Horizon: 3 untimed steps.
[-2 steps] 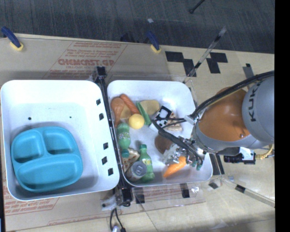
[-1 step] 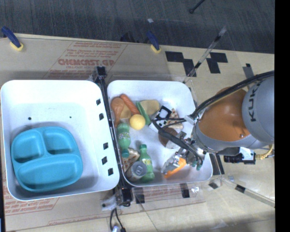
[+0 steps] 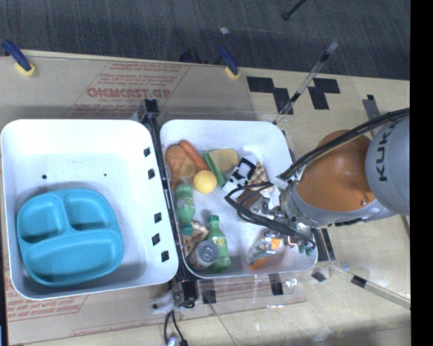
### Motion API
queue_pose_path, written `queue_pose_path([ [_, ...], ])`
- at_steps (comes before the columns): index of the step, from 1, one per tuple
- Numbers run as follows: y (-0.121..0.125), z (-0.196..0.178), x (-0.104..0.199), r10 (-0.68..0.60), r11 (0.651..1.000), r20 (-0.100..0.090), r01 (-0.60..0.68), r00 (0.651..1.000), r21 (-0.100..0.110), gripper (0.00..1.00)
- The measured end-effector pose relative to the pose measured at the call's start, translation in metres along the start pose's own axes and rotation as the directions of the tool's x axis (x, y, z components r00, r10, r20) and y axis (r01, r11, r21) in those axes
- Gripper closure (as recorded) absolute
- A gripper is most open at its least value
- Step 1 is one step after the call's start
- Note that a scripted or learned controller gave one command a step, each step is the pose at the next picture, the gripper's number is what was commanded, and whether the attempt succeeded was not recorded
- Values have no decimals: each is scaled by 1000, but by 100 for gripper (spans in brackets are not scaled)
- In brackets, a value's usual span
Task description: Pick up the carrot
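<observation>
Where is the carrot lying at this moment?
In the camera view, the carrot lies at the far left corner of the right bin, beside the yellow lemon.

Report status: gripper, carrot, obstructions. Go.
Two-finger gripper low over right white bin's near-right corner, fingers unreadable. Orange carrot far-left in that bin, untouched. Yellow ball, green bottle lie between.

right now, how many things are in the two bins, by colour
blue: 1, the tray
orange: 2, the carrot and the bread roll
yellow: 1, the lemon
green: 3, the bottle, the small bottle and the pepper
total: 7 that I can tell; the rest under the arm are unclear
</observation>
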<state>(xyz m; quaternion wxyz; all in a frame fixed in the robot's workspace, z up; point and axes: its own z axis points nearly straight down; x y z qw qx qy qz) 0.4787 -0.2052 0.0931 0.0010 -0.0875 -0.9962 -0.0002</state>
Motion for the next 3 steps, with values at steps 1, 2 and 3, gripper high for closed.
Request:
queue_pose_path([
  [1, 1, -11, -2, -6, 1000, 3, 6, 1000, 2, 100],
  [2, 27, -132, -8, 83, 997, 13, -83, 996, 3, 100],
  [3, 26, -128, -6, 85, 996, 5, -85, 996, 3, 0],
])
